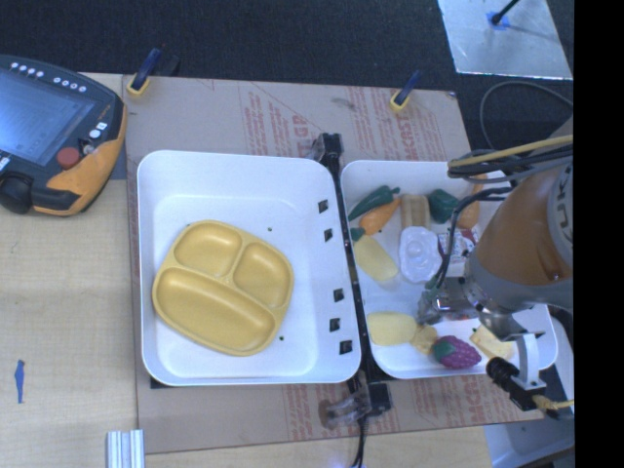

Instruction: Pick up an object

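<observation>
Across the cardboard-covered surface [244, 115], faint red print runs in lines too washed out to read. On it sit two shallow white bins: the left bin [161, 178] carries a yellow plastic divided plate [224, 286], and the right bin [370, 178] carries toy food. Over that right bin hangs the grey arm with its orange band [522, 232], its hand [436, 305] down among the pieces; whether it is open or shut I cannot tell. Just beside it lie a pale yellow lemon-like piece [392, 329], a purple toy with green top [455, 352], a clear plastic cup [419, 254] and an orange carrot [378, 215]. At far left rests a grey and orange control pendant [54, 144].
</observation>
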You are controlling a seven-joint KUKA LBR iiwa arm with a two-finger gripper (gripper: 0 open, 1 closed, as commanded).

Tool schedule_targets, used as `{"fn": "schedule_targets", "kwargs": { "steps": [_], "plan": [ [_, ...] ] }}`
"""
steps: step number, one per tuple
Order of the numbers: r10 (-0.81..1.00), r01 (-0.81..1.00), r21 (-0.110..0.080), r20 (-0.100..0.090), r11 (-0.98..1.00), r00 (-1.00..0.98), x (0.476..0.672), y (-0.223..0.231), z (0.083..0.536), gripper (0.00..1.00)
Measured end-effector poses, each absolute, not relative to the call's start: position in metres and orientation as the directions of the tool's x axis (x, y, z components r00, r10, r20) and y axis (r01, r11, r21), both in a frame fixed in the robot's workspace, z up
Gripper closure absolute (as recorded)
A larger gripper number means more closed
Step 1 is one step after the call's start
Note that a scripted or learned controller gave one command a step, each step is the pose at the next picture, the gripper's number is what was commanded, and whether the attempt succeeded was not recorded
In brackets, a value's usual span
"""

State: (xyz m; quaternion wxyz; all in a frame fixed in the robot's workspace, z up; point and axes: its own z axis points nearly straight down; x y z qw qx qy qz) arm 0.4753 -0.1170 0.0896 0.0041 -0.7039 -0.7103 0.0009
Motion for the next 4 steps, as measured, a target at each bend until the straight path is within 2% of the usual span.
{"fn": "schedule_targets", "kwargs": {
  "steps": [3,4],
  "plan": [
    [1.0,1.0,-0.008,0.001,0.009,-0.009,0.475,-0.123,0.122,1.0],
    [1.0,1.0,-0.009,0.001,0.009,-0.009,0.475,-0.122,0.121,0.0]
  ]
}}
